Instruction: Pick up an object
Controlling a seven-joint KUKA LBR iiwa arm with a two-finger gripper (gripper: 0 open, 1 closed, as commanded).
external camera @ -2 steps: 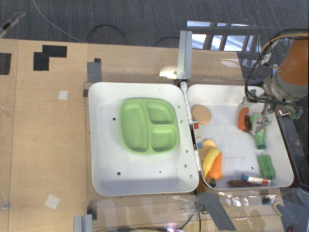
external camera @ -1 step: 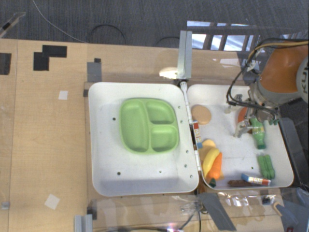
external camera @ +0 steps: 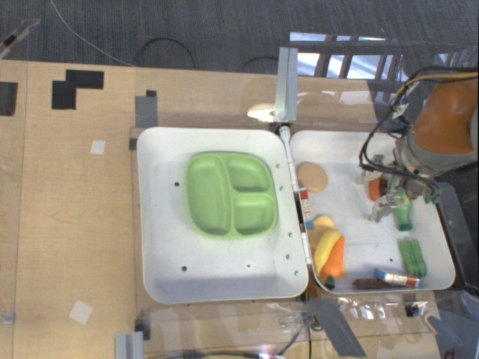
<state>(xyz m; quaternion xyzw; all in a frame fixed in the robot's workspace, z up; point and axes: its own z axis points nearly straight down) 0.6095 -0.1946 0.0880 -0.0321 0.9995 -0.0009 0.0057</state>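
The gripper (external camera: pixel 389 200) hangs low over the right bin (external camera: pixel 352 223), its grasp unclear, beside a green block (external camera: pixel 404 215), seemingly seeking a pick.

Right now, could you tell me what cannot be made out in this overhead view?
- Gripper in the camera view: too small and cluttered to tell its state or whether it holds anything.
- Orange object beside it: partly covered by the gripper, identity unclear.
- Green object below the gripper: its upper end is hidden by the gripper.
- Arm: cut off by the right edge.
- Dark stick by the marker: too small to identify.
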